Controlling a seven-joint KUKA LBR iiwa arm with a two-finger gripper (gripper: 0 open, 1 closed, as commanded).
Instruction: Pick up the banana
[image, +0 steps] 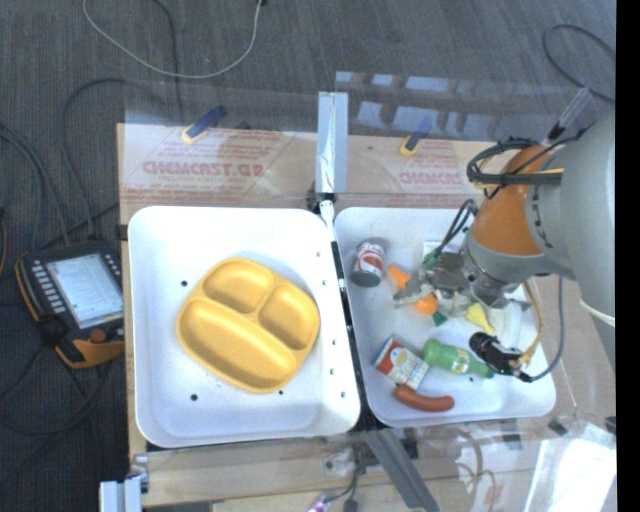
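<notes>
White bins sit side by side: we see the left bin (150, 400) holding a yellow divided plate (249, 322), well left of the jaws (437, 290). In the right bin (540, 400), the banana (479, 318) lies just right of them; their opening we cannot tell. Below lie a green bottle (455, 357) and sausage (423, 401).

The grey arm (590, 215) wears an orange band (505, 215), with black cables (500, 160) looping over it.

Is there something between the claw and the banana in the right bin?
The claw sits low in the right bin. The banana lies partly under the wrist, close beside the claw. An orange carrot-like piece lies at the claw's tip, not between them; no visible object separates them.
</notes>
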